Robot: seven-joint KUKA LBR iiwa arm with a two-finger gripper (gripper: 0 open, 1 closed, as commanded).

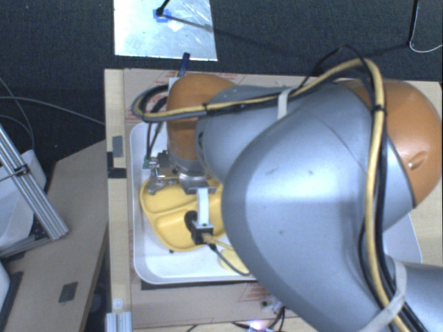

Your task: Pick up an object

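A yellow, moulded plastic object (168,216) lies in the left white bin (149,272), filling most of the part of its floor that I can see. My gripper (162,176) hangs low over the yellow object's upper left part, under the orange wrist band (192,106). It seems to touch or nearly touch the object. The big grey arm (311,199) covers the right bin and most of the left bin's right side.
A shiny silver sheet (165,19) lies on the dark floor beyond the bins. A blue pen-like item (185,63) sits at the bench's far edge. An aluminium frame (28,185) stands at the left. Yellow and black cables (377,116) run along the arm.
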